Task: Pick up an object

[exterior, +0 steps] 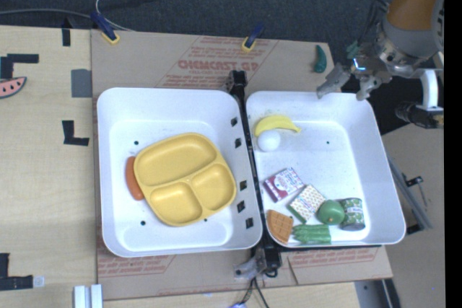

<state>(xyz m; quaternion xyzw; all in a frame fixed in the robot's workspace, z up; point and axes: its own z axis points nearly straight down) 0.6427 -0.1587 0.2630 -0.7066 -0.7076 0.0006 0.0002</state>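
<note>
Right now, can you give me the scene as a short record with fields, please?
left bin: yellow divided tray lying over an orange object
right bin: banana, white ball, two small packets, green fruit, can, green vegetable, waffle-like piece
gripper: open, above the right bin's far edge, holding nothing
pick: not yet done

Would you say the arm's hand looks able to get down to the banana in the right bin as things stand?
Probably yes: the hand hangs open over the right bin's far rim, and the banana lies uncovered, with only a white ball touching it.
</note>
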